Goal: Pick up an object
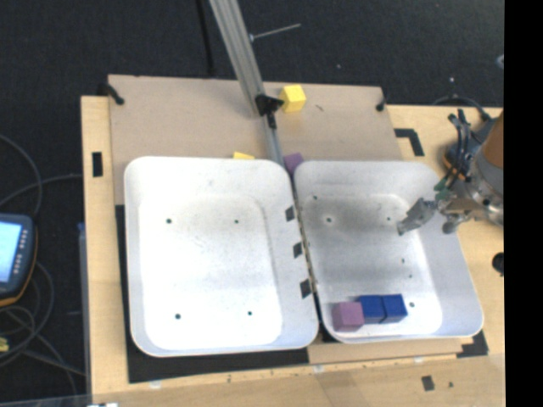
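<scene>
A purple block lies at the front of the right bin, touching a blue block on its right. My gripper hangs over the right bin's right side, well behind the blocks. Nothing shows at its grey tip.
The left bin sits beside the right one. A yellow block rests on the cardboard behind the bins, with a small yellow piece and a purple piece at the bins' back rims. A slanted metal rail rises behind.
</scene>
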You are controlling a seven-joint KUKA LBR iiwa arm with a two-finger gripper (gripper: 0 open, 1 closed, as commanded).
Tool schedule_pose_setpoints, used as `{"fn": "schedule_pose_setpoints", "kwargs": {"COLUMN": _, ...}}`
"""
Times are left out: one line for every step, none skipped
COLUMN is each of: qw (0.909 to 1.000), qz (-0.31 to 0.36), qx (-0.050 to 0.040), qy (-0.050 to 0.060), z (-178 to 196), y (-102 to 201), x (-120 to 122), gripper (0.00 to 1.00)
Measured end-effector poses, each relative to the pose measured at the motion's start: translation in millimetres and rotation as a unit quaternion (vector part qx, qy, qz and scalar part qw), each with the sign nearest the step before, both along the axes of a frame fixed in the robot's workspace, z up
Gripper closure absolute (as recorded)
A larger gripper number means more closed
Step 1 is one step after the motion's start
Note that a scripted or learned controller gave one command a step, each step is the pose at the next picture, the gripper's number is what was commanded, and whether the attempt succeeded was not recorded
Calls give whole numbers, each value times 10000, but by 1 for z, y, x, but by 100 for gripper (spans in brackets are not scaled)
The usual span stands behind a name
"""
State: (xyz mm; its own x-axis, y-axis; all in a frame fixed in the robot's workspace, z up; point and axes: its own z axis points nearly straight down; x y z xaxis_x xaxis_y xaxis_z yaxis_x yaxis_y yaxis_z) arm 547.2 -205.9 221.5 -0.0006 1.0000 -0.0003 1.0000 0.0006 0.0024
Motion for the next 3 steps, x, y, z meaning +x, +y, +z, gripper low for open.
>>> {"fn": "schedule_pose_setpoints", "kwargs": {"qw": 10000, "qz": -1, "qx": 0, "qy": -1, "z": 0, "y": 0, "x": 0, "gripper": 0}}
{"fn": "schedule_pose_setpoints", "kwargs": {"qw": 10000, "qz": -3, "qx": 0, "qy": -1, "z": 0, "y": 0, "x": 0, "gripper": 0}}
{"fn": "schedule_pose_setpoints", "kwargs": {"qw": 10000, "qz": -3, "qx": 0, "qy": -1, "z": 0, "y": 0, "x": 0, "gripper": 0}}
